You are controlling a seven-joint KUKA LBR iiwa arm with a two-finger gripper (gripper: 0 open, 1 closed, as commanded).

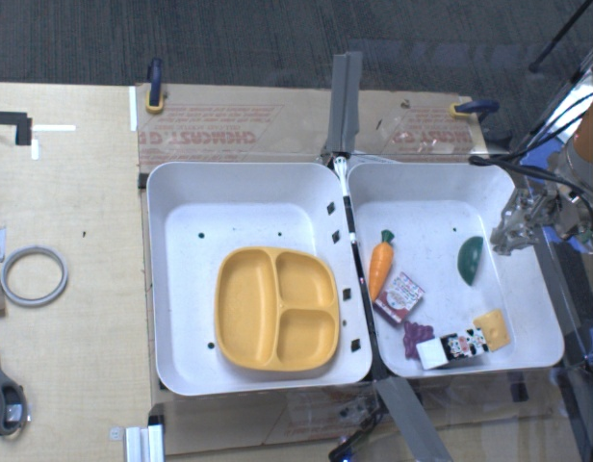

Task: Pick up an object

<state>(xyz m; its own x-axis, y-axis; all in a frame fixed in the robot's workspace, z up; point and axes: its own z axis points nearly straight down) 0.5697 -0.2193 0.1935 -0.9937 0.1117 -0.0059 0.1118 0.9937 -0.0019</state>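
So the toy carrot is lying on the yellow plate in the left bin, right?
Not quite. The toy carrot is in the right bin, lying on the bin floor beside the divider between the two bins, not on the yellow plate. The plate does sit in the left bin, and its three compartments hold nothing. The camera view shows this.
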